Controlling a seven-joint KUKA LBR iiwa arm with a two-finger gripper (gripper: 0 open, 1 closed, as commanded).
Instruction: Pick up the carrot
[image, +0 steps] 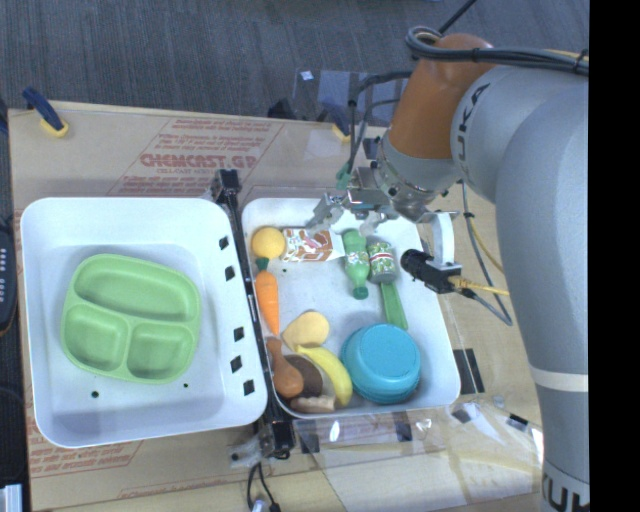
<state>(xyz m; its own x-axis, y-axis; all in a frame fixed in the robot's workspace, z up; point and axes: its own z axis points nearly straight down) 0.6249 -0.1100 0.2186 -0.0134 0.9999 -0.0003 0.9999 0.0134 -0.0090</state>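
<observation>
right now the gripper (345, 205) hovers over the right bin's (440, 330) far edge; i can't tell its grip. the carrot (267, 302) lies well apart, against the bin's left wall.

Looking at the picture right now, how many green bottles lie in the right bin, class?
2. One green bottle lies near the bin's far middle; the other green bottle, with a red label, lies beside it on the arm's side. The gripper may hide more.

You see bright, even light from above, soft shadows inside the white bins (40, 300), a little shine on the grey arm (540, 200), edges slightly fuzzy, picture a bit grainy.
</observation>
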